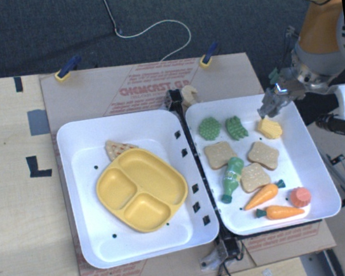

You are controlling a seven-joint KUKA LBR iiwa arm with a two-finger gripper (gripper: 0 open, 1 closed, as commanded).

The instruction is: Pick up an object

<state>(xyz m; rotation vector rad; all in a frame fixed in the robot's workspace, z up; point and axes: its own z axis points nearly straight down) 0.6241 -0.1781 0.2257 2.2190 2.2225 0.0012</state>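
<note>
Robot lab (clamped cardboard [152,86], bins [76,180])

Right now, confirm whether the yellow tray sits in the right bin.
No, the yellow tray lies in the left bin, partly covering a waffle piece.

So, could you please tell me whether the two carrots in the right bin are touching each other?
Apart. The camera view shows a strip of white bin floor between the upper carrot and the lower carrot, which lie at different angles.

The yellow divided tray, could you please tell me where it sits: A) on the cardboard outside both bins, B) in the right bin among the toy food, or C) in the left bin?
C: the yellow divided tray lies inside the left bin, partly covering a waffle-like piece.
</note>
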